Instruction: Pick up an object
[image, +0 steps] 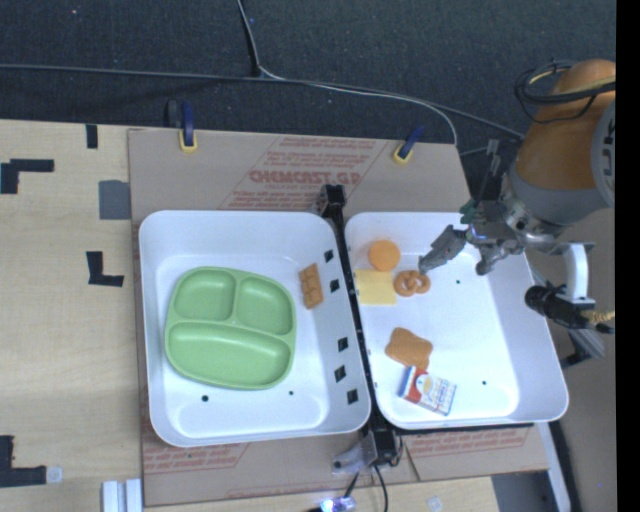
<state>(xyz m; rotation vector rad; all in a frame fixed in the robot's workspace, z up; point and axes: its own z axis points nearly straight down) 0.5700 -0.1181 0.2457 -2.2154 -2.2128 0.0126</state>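
My gripper hangs over the upper part of the right bin, open, with nothing between its fingers. Its left fingertip is just above and right of a small brown ring-shaped pretzel. Beside the pretzel lie a yellow block and an orange ball. Lower in the same bin are a brown nugget-like piece and a small white, red and blue carton.
The left bin holds a green divided plate and a small brown cracker near its right wall. A black divider runs between the bins. The arm's grey and orange body stands over the right bin's far right corner.
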